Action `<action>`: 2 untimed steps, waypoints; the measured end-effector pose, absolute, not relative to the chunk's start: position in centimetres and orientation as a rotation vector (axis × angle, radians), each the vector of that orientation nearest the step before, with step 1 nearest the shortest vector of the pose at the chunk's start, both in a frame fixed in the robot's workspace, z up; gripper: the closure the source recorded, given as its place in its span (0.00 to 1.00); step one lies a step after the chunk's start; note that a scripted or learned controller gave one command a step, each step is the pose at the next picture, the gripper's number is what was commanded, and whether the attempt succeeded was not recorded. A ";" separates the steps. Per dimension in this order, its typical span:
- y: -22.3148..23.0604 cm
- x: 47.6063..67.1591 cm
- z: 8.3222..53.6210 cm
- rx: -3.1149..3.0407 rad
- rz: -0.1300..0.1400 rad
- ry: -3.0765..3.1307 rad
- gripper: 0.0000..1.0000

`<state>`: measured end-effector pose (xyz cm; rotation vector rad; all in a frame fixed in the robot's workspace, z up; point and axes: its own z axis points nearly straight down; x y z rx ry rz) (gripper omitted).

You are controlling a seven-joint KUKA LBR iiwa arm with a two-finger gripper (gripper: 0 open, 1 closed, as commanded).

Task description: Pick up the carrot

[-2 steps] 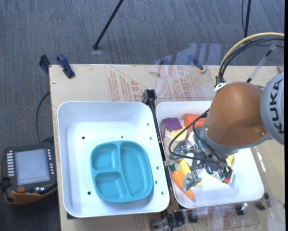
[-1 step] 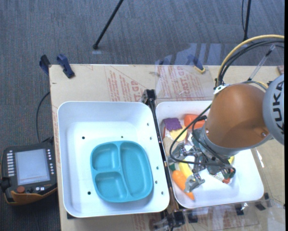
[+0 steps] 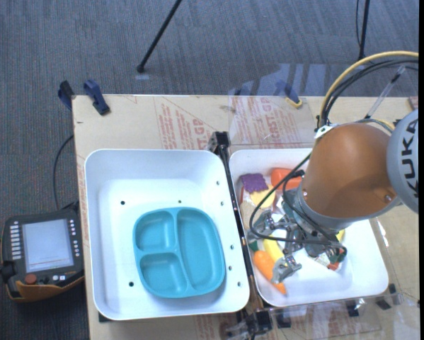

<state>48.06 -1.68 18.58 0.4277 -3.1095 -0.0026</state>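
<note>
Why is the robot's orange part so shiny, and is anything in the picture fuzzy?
In the camera view, the overhead light leaves a soft pale sheen on the arm's orange band; the white bins look bright and a bit washed out; the tool and the carrot beneath it are small and slightly blurry; the divided blue plate looks sharp.

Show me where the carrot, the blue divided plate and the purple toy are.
carrot (image 3: pixel 264 262): camera view, on its orange body in the right bin.
blue divided plate (image 3: pixel 178 252): camera view, on the central ridge between compartments.
purple toy (image 3: pixel 253 183): camera view, on its top face.
</note>
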 end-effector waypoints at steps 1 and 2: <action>-1.7 48.1 18.6 0.428 -0.003 -3.109 0.00; -1.7 48.1 18.6 0.428 -0.003 -3.109 0.00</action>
